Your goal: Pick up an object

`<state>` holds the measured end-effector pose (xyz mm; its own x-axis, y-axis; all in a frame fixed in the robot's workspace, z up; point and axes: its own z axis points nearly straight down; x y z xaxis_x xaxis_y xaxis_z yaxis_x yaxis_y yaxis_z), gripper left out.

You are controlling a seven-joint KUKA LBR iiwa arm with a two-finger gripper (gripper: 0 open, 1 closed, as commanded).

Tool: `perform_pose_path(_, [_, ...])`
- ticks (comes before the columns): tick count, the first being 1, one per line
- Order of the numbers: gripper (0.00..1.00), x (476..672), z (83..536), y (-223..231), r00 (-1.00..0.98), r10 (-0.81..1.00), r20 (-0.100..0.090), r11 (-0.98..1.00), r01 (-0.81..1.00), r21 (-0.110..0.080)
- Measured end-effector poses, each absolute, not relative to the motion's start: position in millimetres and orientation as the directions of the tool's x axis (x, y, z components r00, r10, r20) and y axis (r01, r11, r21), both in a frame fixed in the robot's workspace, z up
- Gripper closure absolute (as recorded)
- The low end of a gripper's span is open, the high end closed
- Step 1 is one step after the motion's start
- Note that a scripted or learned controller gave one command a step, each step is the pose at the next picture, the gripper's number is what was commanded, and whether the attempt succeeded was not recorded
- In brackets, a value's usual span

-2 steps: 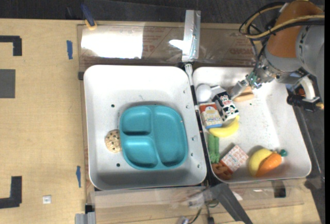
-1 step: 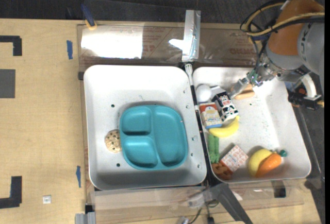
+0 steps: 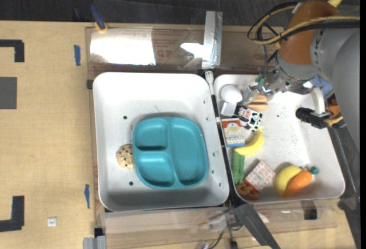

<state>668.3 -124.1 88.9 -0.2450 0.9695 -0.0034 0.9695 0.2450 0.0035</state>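
My gripper (image 3: 262, 87) hangs low over the back of the right bin (image 3: 297, 145), with the grey arm and its orange band reaching in from the upper right. Just below the gripper lies a small tan and orange object (image 3: 258, 101), and I cannot tell whether the two touch. A white cup (image 3: 230, 94) stands to the gripper's left. A black and white checkered item (image 3: 250, 118) lies a little nearer the front.
The right bin also holds a small printed box (image 3: 233, 132), a banana (image 3: 251, 143), a green vegetable (image 3: 237, 166), a pink box (image 3: 261, 174), a lemon (image 3: 285, 178) and a carrot (image 3: 301, 180). In the left bin (image 3: 114, 99) lie a teal divided plate (image 3: 170, 150) and a cookie (image 3: 124, 156).
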Motion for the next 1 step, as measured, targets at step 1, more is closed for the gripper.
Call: perform_pose_path(1, [1.0,658.9,192.4,-37.7,-0.329,0.944,-0.003,0.329,0.944,0.015])
